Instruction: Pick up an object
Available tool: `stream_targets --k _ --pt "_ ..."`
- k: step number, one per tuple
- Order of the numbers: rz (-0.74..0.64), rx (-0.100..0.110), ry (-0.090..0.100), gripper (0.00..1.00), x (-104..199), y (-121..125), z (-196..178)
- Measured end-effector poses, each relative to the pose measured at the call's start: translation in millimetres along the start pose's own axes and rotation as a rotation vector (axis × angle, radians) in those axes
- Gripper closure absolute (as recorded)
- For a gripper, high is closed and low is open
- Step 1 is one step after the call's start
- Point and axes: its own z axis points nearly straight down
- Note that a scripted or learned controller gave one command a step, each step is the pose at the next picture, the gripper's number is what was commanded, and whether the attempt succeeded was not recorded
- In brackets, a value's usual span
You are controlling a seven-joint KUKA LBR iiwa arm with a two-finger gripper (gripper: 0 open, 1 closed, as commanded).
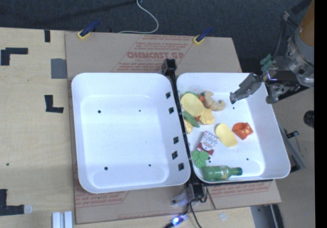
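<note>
Camera view, single frame, two observers.

A: Nearest the bench front, a green bottle (220, 172) lies on its side against the front wall of the right bin (273, 135). It looks round, so I judge it could roll out of a pinch.

B: Behind it, a red-and-white packet (208, 140), a yellow lemon-like piece (226, 135) and a red pepper-like piece (242, 130). Farther back, a yellow and green cluster (193, 108) crowds the divider; a descent there risks catching two things or striking the wall.

A: Gripper (238, 94) hovers over the bin's far right, nothing between its fingers. Spread?

B: Cannot tell; they overlap at this angle.
</note>
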Motion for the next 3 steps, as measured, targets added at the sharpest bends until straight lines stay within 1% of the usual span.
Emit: stream_targets --k 1,2,3 --pt "-0.001 -0.004 -0.001 0.0 62.9 0.7 45.0" --pt "0.012 -0.02 -0.006 0.0 -10.8 8.1 -45.5" --pt "0.006 -0.01 -0.004 1.0 -6.5 8.1 -50.4"
